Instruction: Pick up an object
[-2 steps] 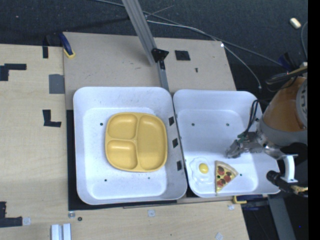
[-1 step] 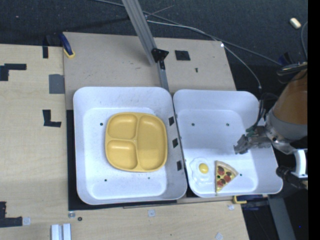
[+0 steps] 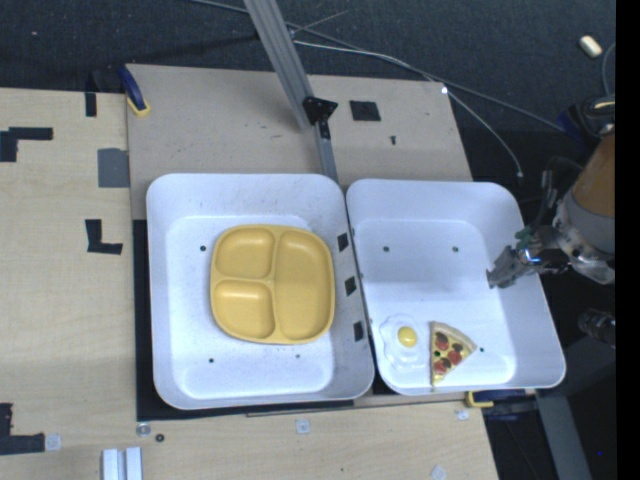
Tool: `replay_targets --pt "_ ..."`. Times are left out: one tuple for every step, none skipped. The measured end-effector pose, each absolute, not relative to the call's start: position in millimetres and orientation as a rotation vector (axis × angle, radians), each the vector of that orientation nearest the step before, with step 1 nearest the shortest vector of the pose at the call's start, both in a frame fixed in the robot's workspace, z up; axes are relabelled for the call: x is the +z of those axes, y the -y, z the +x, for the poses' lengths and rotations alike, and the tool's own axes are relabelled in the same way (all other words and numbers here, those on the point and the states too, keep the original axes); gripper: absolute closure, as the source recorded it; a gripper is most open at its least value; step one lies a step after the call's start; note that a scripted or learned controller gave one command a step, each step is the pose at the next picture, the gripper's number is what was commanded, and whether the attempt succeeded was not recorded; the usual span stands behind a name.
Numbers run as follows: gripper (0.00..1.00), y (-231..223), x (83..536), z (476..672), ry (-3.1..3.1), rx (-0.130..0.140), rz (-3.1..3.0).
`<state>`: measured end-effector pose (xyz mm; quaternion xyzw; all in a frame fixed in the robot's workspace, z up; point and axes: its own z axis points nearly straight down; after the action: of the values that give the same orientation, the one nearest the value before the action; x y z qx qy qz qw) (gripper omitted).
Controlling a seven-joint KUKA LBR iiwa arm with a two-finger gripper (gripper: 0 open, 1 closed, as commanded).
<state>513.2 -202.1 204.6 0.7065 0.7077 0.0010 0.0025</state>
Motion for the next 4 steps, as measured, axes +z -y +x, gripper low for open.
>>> replay_targets --pt "1.0 201.7 220.3 513.8 -2.223 0.001 2.219" --pt "1.0 148.8 230.1 508.9 -2.23 0.002 2.216" --pt "1.0 98.2 231.0 497.9 -2.229 -0.002 2.218" --pt "1.0 35.9 235.5 498.3 -2.233 0.0 2.214"
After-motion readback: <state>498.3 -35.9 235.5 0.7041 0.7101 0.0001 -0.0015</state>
